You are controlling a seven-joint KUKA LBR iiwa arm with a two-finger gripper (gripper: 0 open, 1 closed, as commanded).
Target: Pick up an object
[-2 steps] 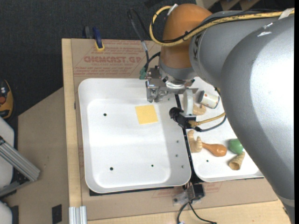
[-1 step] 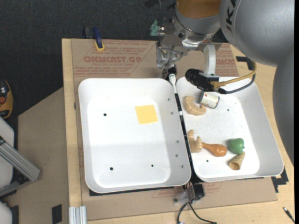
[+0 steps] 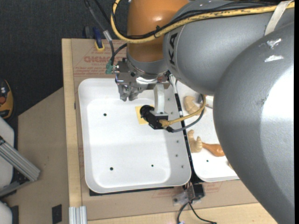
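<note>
The grey arm looms over both bins; its claw hangs in the left bin, grip unreadable, so nothing looks picked yet

A robotics lab: a grey arm with loose cables reaches over two white bins on a desk beside aluminium framing.

White bins; tan toy; a yellow, perhaps black-marked, object; grey-orange arm.
</note>
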